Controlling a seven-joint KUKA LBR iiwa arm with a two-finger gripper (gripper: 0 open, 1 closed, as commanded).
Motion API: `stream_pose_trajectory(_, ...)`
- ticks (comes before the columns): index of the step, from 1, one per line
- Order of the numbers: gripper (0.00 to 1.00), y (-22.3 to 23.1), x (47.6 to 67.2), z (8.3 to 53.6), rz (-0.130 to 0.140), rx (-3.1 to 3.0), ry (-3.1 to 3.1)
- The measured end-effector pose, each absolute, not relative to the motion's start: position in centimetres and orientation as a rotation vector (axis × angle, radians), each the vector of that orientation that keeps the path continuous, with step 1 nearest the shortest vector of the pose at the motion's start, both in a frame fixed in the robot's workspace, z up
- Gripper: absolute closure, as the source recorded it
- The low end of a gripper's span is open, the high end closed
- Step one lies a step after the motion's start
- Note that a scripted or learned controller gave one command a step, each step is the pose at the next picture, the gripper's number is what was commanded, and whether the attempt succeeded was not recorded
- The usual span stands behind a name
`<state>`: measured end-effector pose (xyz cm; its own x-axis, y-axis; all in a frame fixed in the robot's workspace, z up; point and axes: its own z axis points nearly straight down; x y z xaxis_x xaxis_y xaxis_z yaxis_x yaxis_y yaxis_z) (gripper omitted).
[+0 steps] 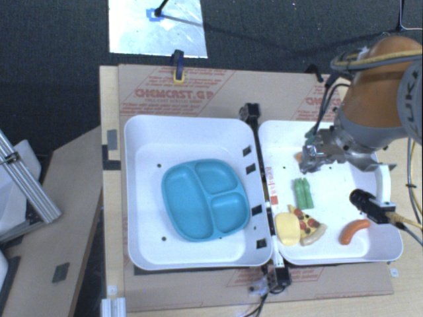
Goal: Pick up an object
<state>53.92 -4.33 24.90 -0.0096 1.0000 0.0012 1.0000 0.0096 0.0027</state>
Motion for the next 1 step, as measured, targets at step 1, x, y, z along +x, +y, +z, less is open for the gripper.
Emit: stream_pose_trajectory(1,1.00,0.26,53.83,25.01,0.003,2.211,2.231)
